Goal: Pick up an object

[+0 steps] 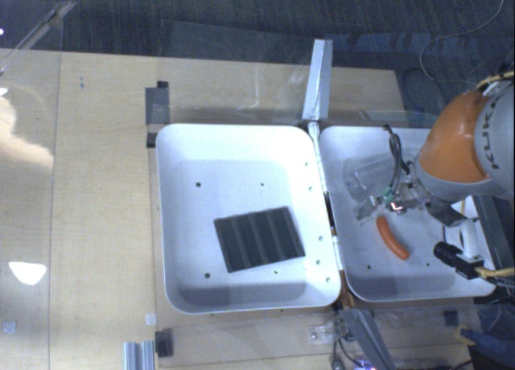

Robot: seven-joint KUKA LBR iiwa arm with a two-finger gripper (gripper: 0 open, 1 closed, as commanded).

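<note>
In the camera view, locate the arm (459, 147) entering from the right, with its orange band above the far part of the right bin (418, 280). The gripper (385, 204) sits low over the middle of that bin, towards the wall shared with the left bin (201, 159). You cannot tell from this view how far the gripper is open, and you can see nothing gripped in it. The orange sausage-shaped object (393, 240) lies on the floor of the right bin, just beside the gripper on the side nearer the camera. It lies at a slant: its upper end points towards the gripper, and its lower end points towards the near right corner of the bin. The view does not settle whether that upper end touches the gripper. Just beyond the gripper, towards the far wall, a transparent item (364, 179) shows with a faint outline; its shape is unclear. In the left bin, a dark ribbed panel (259, 238) lies flat near the middle of the floor, slightly turned against the bin walls and well apart from the gripper. Both bins rest on the pale wooden bench (88, 224).
</note>
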